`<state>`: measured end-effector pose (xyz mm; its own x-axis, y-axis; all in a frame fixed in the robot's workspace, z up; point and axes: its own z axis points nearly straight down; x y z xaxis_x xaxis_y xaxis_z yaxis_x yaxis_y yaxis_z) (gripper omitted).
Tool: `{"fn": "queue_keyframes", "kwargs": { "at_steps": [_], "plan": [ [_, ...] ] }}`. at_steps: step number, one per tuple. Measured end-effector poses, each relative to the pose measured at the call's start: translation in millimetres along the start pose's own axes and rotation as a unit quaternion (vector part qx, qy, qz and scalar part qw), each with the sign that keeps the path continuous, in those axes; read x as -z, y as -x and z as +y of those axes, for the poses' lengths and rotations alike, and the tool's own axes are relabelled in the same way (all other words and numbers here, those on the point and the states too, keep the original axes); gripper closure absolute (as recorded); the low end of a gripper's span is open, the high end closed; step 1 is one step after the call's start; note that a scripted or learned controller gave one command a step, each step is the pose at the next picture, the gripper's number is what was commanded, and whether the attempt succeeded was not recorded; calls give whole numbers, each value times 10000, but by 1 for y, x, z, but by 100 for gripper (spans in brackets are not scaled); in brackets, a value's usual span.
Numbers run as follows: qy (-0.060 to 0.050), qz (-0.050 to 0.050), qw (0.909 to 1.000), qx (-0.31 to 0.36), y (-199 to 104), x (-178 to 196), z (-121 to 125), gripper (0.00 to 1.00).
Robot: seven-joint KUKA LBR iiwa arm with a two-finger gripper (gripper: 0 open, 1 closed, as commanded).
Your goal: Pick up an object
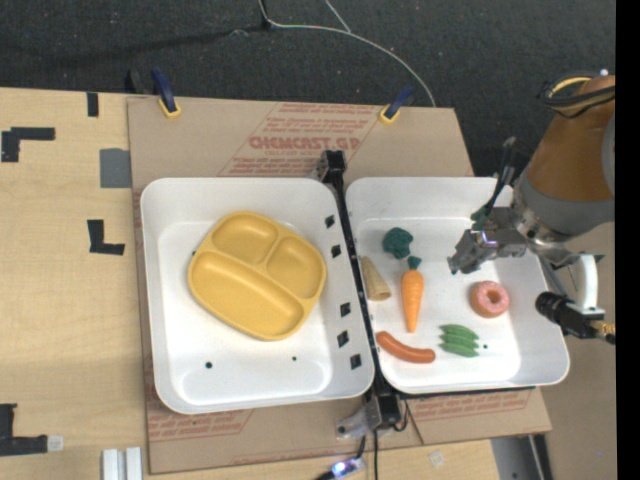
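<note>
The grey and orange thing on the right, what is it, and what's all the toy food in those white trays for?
That is a robot arm, seen by one camera fixed above the bench and looking down at a slant. At its tip is a two-finger gripper, hanging over the right bin; nothing shows between its fingers. In that bin lie a green broccoli, an orange carrot, a pink donut, green pea pods, a sausage and a tan piece by the divider. The left bin bears a yellow sectioned plate. The arm's job is to pick up an object.
</note>
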<state>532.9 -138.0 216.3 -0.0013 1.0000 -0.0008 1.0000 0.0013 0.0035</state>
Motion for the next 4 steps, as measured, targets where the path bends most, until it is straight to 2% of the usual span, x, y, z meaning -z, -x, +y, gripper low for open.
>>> {"fn": "queue_keyframes", "kwargs": {
  "at_steps": [1, 3, 4],
  "plan": [
    [0, 1, 10000, 5, -1, 43, 6, 100],
    [-22, 12, 10000, 29, -108, 50, 13, 100],
    [-28, 4, 10000, 22, -154, 42, 23, 100]
  ]
}}
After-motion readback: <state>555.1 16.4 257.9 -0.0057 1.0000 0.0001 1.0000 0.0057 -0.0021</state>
